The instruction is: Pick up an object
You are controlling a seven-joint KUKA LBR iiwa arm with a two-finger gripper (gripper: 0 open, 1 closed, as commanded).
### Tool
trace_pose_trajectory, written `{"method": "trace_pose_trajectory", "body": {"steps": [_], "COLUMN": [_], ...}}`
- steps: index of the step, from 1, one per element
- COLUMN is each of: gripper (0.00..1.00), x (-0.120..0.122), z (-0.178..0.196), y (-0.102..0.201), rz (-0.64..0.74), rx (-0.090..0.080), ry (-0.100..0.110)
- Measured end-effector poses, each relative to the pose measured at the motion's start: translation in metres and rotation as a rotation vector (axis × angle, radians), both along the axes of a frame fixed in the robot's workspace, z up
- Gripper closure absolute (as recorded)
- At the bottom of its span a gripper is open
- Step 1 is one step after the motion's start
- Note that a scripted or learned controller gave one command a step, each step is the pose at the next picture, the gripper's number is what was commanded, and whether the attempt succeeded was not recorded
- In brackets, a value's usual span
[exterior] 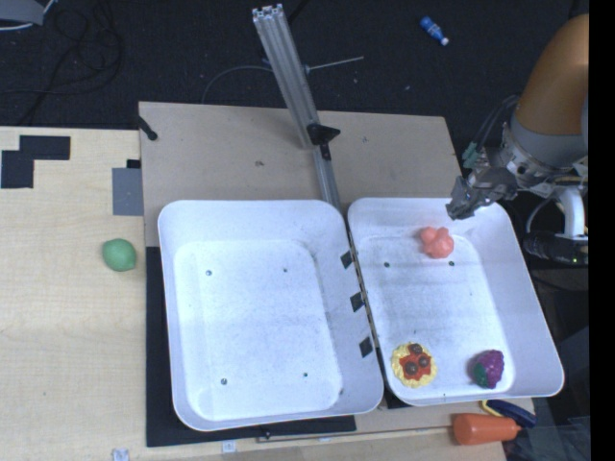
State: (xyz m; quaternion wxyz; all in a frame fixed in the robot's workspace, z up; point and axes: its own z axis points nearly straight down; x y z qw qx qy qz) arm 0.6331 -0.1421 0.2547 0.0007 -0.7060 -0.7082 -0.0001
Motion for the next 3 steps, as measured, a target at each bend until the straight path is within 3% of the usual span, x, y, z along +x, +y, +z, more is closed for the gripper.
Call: {"method": "trace_pose_trajectory", "body": {"steps": [3], "gripper": [1.00], "x": [-0.030], "z": [-0.031], "y": [0.158], "rz": [-0.001], "rx": [0.000], "ry": [0.000]}}
